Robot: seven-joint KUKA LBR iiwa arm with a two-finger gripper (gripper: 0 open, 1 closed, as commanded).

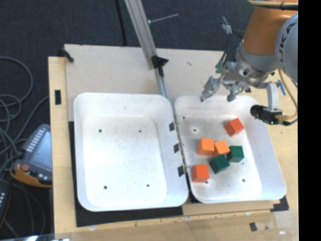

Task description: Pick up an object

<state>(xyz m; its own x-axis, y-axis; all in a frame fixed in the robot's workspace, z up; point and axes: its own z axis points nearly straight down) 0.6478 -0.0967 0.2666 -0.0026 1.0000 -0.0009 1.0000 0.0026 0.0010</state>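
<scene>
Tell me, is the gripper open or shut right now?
Open. The gripper hangs over the right bin's far edge with its two fingers spread apart and nothing between them.

1. The arm point(268, 24) comes in from the upper right of the camera view, at the far right of the scene.
2. Its orange band is the uppermost part in sight, with grey casing on its right side.
3. Below the band sits the grey wrist point(251, 67), angled down and toward the left.
4. The gripper point(220, 92) hangs from the wrist, pointing downward.
5. Its two fingers are spread apart, one to the left point(209, 89) and one to the right, with a plain gap and nothing between them.
6. A black cable loops off the wrist's right side.
</scene>
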